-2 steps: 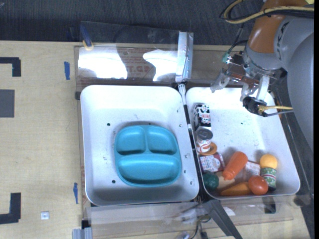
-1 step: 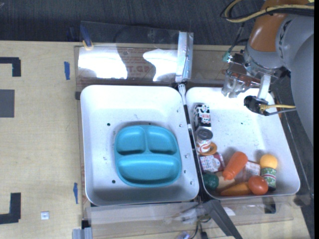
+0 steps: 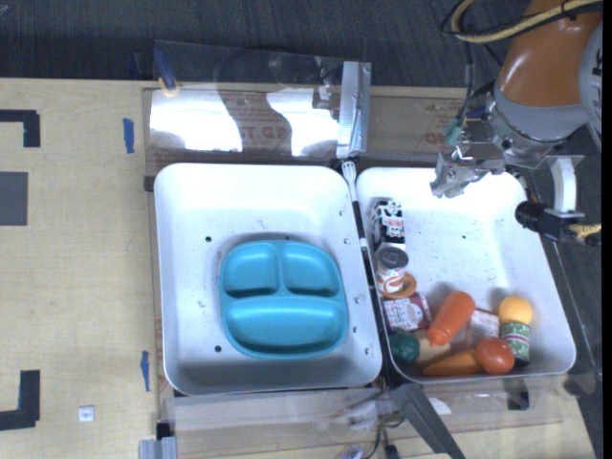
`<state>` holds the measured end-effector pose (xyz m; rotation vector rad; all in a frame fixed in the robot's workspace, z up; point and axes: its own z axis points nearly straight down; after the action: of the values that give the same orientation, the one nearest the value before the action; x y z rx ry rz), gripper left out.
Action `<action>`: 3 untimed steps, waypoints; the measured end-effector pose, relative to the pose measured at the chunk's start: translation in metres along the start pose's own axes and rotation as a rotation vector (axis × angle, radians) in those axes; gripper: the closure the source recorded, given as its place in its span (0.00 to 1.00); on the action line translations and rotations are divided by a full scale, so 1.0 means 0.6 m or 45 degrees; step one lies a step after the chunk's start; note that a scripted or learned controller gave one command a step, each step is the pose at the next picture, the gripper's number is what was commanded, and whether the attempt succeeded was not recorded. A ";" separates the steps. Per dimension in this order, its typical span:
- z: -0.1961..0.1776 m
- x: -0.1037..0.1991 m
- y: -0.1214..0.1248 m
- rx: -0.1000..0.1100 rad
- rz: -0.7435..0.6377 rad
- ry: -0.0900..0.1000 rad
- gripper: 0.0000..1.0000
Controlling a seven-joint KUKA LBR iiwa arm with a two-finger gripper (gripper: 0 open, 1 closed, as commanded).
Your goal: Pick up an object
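Bench [image 3: 67, 256] surface carries two shallow white bins side by side. The left bin [image 3: 182, 208] holds one blue divided tray [image 3: 283, 296], with three compartments, lying flat near the bin's middle. No loose item lies beside it.

The right bin [image 3: 478, 228] holds the candidate objects, all gathered along its left wall and near edge. Count, left to right:

1. One black-and-white carton [image 3: 387, 221] against the left wall.
2. One small can [image 3: 392, 256] just below the carton.
3. One round orange-rimmed item [image 3: 396, 284], touching the can.
4. One red-and-white packet [image 3: 405, 311].
5. One dark green item [image 3: 403, 348] at the near-left corner.
6. Two orange carrot-like pieces: one tilted [image 3: 450, 316], one lying flat [image 3: 451, 362].
7. One red tomato-like ball [image 3: 494, 355].
8. One yellow-topped bottle [image 3: 515, 325] at the far right of the pile.

The gripper [image 3: 451, 178] hangs above the far edge of the right bin, well apart from the pile. Whether the fingers are open or closed cannot be told at this resolution; nothing is visible between them.

Step in hand, as judged: approach, before any grasp. The next move calls for travel toward the near side of the bin, selection of one target, and a descent over it. The carton and can stand nearest and least crowded; the pile at the near edge is tightly packed, and a neighbour may be nudged there.
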<state>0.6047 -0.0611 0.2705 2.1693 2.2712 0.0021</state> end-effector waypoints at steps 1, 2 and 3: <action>-0.052 0.047 -0.068 0.004 -0.302 0.001 1.00; -0.114 0.134 -0.056 -0.006 -0.659 -0.003 1.00; -0.083 0.195 0.021 -0.003 -0.867 -0.002 1.00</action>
<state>0.6119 0.0562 0.3203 1.2848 2.8627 0.0029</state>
